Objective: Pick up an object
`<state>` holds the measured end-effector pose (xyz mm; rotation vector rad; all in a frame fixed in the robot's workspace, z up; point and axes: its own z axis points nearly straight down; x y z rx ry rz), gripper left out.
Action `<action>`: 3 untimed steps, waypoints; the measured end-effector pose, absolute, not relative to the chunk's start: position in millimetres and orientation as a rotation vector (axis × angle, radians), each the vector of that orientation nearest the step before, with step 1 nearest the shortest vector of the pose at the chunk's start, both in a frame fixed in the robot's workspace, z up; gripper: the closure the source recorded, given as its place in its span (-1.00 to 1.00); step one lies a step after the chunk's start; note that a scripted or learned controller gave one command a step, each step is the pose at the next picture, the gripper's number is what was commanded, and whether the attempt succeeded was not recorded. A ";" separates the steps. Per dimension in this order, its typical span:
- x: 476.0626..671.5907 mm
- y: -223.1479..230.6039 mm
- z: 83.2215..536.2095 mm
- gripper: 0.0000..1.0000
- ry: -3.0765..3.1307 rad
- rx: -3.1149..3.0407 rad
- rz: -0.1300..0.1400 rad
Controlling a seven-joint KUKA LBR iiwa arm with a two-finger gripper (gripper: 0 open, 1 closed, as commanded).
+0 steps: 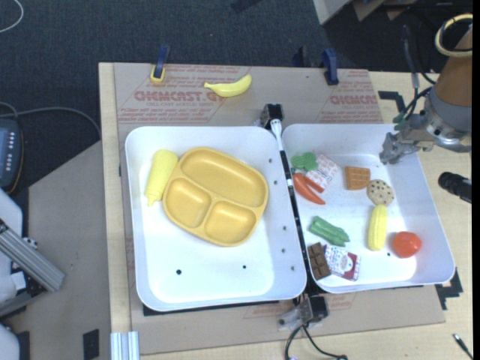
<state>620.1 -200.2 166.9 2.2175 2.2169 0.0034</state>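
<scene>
My gripper (395, 150) hangs over the far right part of the right bin (431, 201), and I see nothing held in it. Several toy foods lie in that bin. Closest to the gripper are an orange cracker (357, 178) and a chocolate-chip cookie (380, 193), both to its lower left. Nearer the front lie a yellow corn cob (377, 226) and a red tomato (406, 244). Along the bin's left side are a green leafy piece (304, 160), a white packet (325, 169), a red chili (309, 188), a green pod (328, 231), a chocolate bar (317, 259) and a red-and-white packet (342, 264).
The left bin (150, 268) holds a yellow divided plate (216, 195) and a yellow bottle (159, 175) at its left. A toy banana (229, 87) lies on the cardboard behind the bins. Blue clamps (160, 64) (328, 64) grip the board's far edge.
</scene>
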 end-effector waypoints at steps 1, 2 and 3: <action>621.6 -201.0 221.6 1.00 2.216 2.215 0.005; 583.0 -156.7 225.2 1.00 2.227 2.222 -0.001; 557.4 -111.3 214.6 1.00 2.229 2.221 -0.002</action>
